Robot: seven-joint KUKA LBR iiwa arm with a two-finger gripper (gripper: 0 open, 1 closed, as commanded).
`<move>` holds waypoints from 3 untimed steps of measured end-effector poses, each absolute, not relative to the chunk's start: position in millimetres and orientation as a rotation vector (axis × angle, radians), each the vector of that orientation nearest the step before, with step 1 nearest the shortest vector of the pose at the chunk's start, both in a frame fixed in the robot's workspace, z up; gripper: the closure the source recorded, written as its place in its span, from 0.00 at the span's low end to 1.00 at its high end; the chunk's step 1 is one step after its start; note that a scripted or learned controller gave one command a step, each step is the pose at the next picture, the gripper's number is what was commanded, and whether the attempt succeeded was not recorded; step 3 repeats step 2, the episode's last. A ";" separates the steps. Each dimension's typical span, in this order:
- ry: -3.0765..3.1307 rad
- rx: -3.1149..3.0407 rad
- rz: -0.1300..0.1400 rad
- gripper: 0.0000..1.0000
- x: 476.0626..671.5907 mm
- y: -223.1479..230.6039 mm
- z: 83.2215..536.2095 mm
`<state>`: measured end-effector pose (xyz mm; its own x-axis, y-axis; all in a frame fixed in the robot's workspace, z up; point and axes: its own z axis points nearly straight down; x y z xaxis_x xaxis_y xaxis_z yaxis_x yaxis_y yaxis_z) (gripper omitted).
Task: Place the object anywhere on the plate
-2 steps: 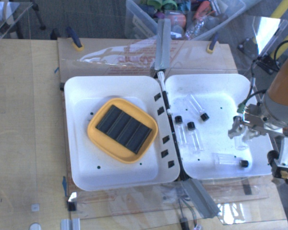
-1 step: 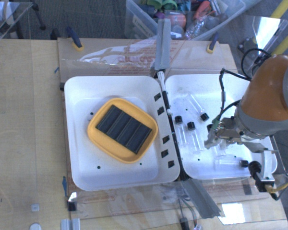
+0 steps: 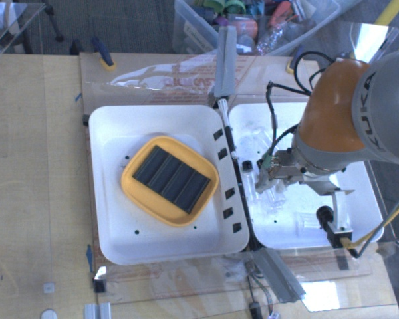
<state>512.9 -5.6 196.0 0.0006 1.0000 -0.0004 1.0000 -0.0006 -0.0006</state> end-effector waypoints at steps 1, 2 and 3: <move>-2.302 -2.138 0.001 1.00 545.1 48.2 183.6; -2.302 -2.138 0.000 0.00 545.2 48.2 183.8; -2.302 -2.138 0.000 0.00 545.2 48.2 183.8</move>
